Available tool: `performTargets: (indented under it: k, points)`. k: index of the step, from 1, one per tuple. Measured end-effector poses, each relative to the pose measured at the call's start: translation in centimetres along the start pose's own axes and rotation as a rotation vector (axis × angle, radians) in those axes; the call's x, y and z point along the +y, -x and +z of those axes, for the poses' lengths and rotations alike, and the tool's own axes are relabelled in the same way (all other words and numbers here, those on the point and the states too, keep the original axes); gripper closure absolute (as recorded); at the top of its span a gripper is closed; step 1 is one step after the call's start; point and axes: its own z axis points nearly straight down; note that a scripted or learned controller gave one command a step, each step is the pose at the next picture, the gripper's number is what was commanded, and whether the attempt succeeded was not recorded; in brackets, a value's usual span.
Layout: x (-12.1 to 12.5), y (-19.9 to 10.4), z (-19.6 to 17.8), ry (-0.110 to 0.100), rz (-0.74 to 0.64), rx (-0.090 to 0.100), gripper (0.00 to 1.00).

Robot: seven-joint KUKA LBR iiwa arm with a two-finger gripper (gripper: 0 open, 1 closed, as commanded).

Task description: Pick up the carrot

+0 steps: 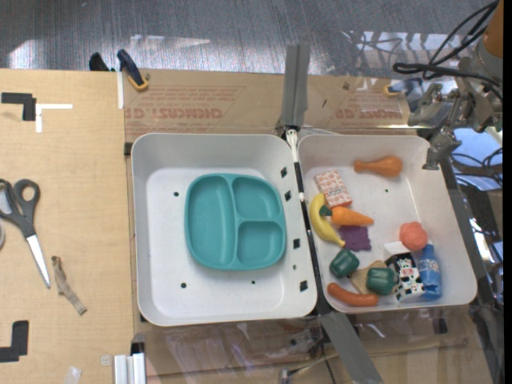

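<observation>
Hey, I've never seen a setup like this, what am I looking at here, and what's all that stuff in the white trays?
This is one camera fixed above a workbench, looking down at a slant. Two shallow white bins sit side by side. The left bin holds a teal divided plate. The right bin holds toy food: a carrot beside a banana, a chicken drumstick, a sausage and others. The grey machinery at the upper right is a robot arm with its claw above the right bin's far corner; it holds nothing I can see. Its job is picking up the carrot. Scissors lie on the wooden board to the left.
</observation>
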Motion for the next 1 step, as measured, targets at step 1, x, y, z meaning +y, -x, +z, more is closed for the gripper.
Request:
performTargets:
  k: [1]
  points:
    - [5.11, -0.78, 18.14, 0.001, -0.038, 0.000, 0.00]
